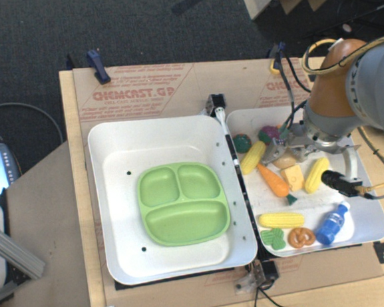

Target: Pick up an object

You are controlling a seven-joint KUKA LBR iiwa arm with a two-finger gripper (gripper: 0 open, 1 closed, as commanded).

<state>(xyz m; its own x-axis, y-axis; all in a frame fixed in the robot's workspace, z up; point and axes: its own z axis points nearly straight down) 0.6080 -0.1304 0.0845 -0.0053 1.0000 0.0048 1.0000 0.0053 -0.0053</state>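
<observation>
The bench's brown board (172,84) carries red printing along its far edge that reads "CHEMCAST G P", with a smaller line under it too fine to read, and part of the same mark shows again toward the far right corner. A blue clamp (97,65) grips the board's far edge near the left.

The left bin (105,150) holds a green divided plate (182,203) lying flat near its middle, three compartments up.

The right bin (372,224) is crowded with toy food. Along its left wall lies a yellow corn cob (252,156), slanted, with a dark green piece (242,142) just beyond it toward the far edge and a purple piece (268,134) near that. An orange carrot (273,180) lies slantwise at the middle, touching a pale yellow cheese block (292,175). Just right of the block is a yellow banana-like piece (315,175). Along the near edge sit another corn cob (282,220), a green leafy piece (274,238) at the near left corner, a brown pretzel (301,238) and a blue bottle (332,224) with a white cap.

The grey arm (367,94) with its orange band hangs over the bin's far right part. The gripper (286,149) sits low just beyond the cheese block and carrot; I cannot tell how it is set or whether it has anything.
</observation>
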